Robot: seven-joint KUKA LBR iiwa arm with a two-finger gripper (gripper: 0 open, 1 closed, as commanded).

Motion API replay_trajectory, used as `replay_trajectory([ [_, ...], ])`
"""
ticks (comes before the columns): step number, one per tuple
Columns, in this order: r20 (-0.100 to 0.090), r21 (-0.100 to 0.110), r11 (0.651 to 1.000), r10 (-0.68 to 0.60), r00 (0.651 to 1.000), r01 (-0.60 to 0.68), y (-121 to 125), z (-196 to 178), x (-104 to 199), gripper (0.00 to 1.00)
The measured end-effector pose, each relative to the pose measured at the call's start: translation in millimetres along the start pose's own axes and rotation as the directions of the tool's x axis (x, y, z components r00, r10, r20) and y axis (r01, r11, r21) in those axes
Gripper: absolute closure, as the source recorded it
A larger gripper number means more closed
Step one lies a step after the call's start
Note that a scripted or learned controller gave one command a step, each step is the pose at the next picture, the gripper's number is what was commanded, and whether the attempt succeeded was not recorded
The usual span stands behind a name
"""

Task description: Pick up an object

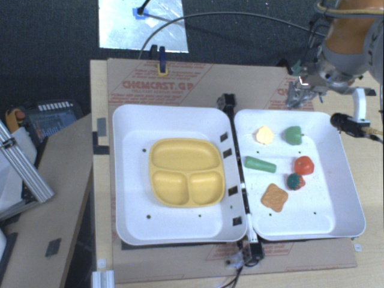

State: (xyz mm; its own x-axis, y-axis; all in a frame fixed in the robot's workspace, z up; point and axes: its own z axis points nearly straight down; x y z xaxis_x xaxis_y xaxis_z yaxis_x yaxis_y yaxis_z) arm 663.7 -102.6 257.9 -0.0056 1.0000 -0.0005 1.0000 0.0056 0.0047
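Note:
The right bin (336,161) holds several small toy foods. A pale yellow piece (264,135) and a green pepper (293,135) lie near its far wall. A green cucumber-like stick (260,164) lies left of a red tomato (303,165). Below the tomato is a small dark green and red item (294,181), and an orange-brown cracker (275,197) lies nearest the front. My gripper (299,96) hangs over the bench just beyond the right bin's far rim, above and behind the pepper, touching none of the objects.
The left bin (129,161) holds a yellow three-compartment tray (185,171). A black fitting (343,122) sits at the right bin's far right corner. A black cable (240,18) arcs across the back. A foil sheet (143,15) lies behind the bench.

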Motion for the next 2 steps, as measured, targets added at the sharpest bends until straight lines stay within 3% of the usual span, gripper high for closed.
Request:
replay_trajectory([
  [2,-0.003,0.006,1.0,-0.003,1.0,0.003,-50,12,97,1.0],
])
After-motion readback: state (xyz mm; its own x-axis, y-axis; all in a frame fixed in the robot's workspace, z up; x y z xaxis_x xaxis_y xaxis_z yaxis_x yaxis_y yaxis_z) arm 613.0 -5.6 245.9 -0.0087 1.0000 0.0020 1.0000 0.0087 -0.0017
